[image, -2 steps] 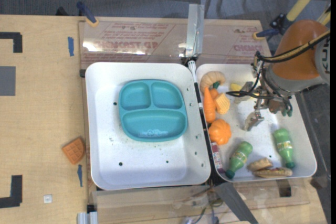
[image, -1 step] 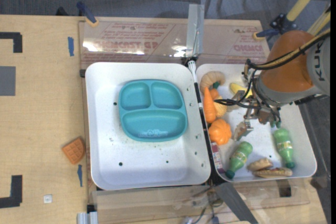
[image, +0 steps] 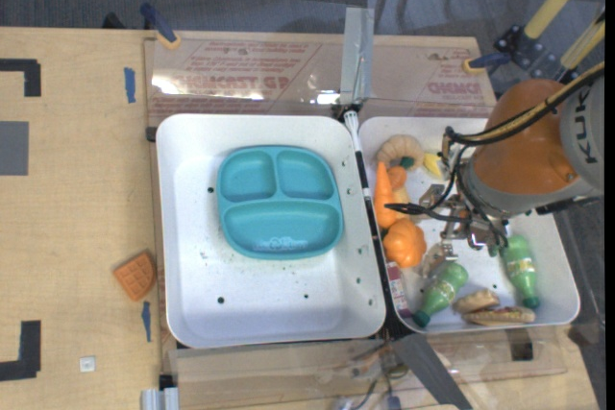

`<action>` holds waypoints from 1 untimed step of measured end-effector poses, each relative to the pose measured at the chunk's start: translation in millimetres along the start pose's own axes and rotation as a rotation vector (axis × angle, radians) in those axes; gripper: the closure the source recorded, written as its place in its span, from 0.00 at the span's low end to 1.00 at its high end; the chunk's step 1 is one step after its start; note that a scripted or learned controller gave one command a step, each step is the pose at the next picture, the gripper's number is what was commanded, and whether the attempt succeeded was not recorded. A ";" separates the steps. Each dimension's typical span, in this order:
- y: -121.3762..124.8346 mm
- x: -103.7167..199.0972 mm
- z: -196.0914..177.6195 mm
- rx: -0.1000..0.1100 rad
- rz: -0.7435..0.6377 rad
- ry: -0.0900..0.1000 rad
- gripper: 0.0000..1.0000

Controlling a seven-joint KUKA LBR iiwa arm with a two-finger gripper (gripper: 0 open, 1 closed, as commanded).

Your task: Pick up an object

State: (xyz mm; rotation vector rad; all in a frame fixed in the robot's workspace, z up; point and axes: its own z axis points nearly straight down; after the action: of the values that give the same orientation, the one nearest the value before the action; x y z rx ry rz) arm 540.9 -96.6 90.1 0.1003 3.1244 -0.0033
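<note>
Claw (image: 459, 218) above right bin's (image: 557, 302) clutter

The grey, orange-banded arm (image: 524, 144) reaches in from the right, hand (image: 459, 216) pointing down.

Right bin (image: 567, 298) – orange fruit (image: 405, 243), carrot (image: 384, 192), two green bottles (image: 440, 290) lying, pastry (image: 400, 149)

right bin (image: 562, 298) crowded, left bin's rim (image: 192, 235) seemingly open
</note>
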 end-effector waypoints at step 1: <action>0.7 30.7 -0.7 -0.001 0.115 -0.005 0.00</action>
State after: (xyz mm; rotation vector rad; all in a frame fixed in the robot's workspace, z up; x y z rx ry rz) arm 510.3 -93.9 90.3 0.2793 3.1087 -0.0013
